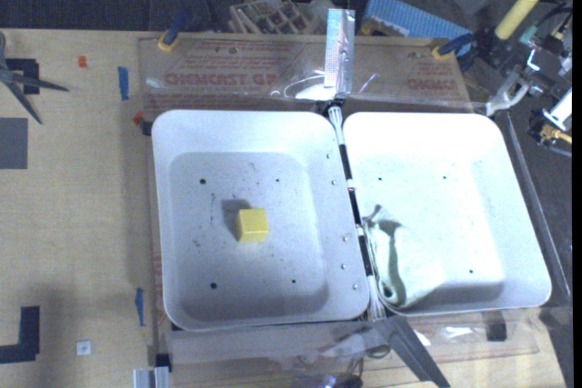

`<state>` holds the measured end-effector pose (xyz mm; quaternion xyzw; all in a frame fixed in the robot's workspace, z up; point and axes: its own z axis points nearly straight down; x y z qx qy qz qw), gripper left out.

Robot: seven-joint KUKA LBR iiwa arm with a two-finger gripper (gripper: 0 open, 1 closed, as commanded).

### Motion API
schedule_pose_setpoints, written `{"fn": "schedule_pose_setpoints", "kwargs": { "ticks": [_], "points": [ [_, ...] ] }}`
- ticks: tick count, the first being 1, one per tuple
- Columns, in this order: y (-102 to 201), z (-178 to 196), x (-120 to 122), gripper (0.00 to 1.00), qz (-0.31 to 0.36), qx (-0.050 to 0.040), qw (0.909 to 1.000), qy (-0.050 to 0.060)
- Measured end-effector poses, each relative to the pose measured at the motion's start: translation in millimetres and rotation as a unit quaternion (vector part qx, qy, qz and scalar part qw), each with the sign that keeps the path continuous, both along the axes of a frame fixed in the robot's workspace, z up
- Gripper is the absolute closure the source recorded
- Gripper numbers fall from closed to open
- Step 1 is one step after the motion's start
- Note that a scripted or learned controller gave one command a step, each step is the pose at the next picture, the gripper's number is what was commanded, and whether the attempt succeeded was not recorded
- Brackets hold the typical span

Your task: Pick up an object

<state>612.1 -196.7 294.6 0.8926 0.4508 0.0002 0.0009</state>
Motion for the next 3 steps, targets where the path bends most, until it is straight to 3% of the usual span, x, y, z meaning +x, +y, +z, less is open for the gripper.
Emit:
{"fn": "schedule_pose_setpoints", "kwargs": {
  "ticks": [1,2,3],
  "points": [
    [-15,-5,1,0.00,-0.214,0.0002,0.9768,0.000],
    [-27,-4,-24,0.00,-0.358,0.0013,0.9339,0.003],
    [-26,-4,-24,0.00,-0.357,0.0013,0.9341,0.003]
  ]
}}
